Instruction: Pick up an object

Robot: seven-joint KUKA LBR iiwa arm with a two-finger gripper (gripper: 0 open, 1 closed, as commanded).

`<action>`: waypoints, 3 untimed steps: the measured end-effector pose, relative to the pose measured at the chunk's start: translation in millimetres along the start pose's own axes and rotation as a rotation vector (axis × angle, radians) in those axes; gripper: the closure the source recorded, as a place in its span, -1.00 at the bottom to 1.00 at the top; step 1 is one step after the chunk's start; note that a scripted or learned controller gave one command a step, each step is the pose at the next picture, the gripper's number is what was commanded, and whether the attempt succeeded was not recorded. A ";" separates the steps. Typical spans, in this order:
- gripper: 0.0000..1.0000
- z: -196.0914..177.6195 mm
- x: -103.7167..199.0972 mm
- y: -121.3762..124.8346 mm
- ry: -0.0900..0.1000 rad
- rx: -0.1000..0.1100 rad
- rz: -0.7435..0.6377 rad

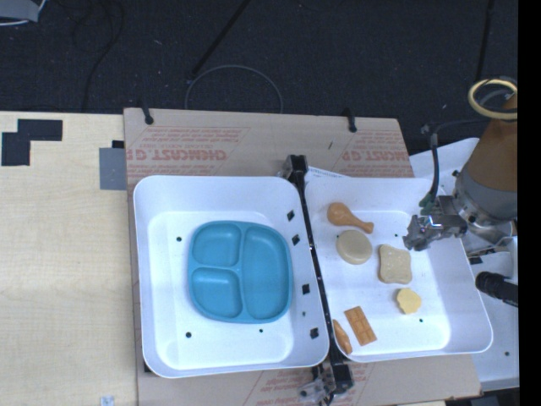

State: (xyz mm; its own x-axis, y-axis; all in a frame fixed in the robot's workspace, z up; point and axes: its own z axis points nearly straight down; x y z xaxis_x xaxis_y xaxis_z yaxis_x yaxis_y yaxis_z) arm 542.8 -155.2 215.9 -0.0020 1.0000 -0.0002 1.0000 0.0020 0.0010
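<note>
Seemingly at the approach step, the pincer (416, 237) hovers over the right bin (461, 332), beside the bread slice (394, 264); whether it's spread, I cannot tell. Next: descend onto the bread.

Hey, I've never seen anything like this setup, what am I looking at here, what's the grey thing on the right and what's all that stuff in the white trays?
This is one camera fixed above a bench, looking down at a slant. The grey thing with the orange band is a robot arm reaching in from the right; its gripper hangs over the right shallow white bin. Nothing can be seen held in it. Its job is to pick up an object.

The left white bin holds a blue divided plastic plate. The right bin holds toy foods: a tan drumstick, a round beige bun, a pale bread slice, a small yellow chunk, an orange waffle-like bar and a small orange piece by the divider.
</note>
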 end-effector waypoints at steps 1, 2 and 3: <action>1.00 -49.9 -0.9 0.6 0.000 -0.001 0.001; 1.00 -52.3 52.5 -8.5 0.002 0.004 -0.001; 1.00 -52.6 105.5 -19.5 0.002 0.006 -0.002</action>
State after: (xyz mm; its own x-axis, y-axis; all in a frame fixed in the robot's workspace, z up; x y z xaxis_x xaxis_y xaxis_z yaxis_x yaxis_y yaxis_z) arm 522.9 -49.7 268.4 -0.0037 1.0000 0.0018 1.0000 0.0037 -0.0045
